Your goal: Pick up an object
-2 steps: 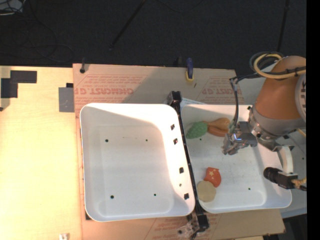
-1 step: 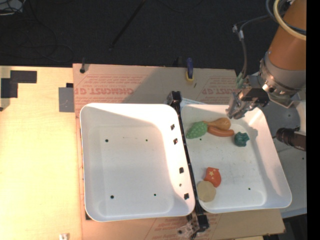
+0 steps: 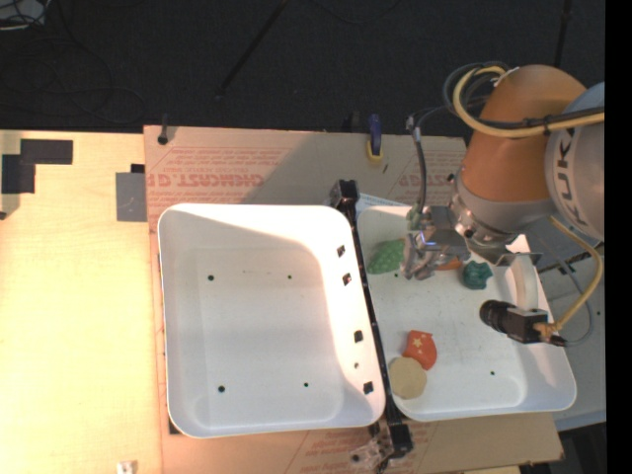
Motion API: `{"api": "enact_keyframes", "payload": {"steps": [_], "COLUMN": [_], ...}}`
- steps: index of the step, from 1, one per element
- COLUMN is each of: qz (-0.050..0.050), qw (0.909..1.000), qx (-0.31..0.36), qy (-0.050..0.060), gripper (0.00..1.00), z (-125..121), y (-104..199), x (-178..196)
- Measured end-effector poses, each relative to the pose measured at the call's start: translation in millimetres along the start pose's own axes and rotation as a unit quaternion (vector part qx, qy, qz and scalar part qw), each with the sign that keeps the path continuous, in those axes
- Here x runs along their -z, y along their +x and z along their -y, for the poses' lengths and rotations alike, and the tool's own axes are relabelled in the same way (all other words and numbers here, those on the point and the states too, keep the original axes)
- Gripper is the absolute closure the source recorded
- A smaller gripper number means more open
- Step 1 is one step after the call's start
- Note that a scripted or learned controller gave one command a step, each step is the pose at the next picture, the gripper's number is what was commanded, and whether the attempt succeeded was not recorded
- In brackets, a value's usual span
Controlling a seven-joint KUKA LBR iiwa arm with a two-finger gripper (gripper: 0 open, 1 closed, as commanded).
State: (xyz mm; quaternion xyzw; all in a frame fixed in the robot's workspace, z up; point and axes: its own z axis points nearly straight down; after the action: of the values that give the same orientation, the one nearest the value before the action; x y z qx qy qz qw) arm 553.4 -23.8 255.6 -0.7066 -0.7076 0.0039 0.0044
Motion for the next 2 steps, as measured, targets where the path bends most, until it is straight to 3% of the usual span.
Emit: {"api": "enact_keyframes", "payload": {"steps": [1,2], "qz": [0.002,0.003], "qw": [1.0000,1.0000], "qx": [-0.003,-0.006], "qy": [-0.007,-0.006], "gripper": [1.00,1.00], "z": [-2.4,39.1], "y": [-69.0,-166.5], "x": [53.9,89.5]}}
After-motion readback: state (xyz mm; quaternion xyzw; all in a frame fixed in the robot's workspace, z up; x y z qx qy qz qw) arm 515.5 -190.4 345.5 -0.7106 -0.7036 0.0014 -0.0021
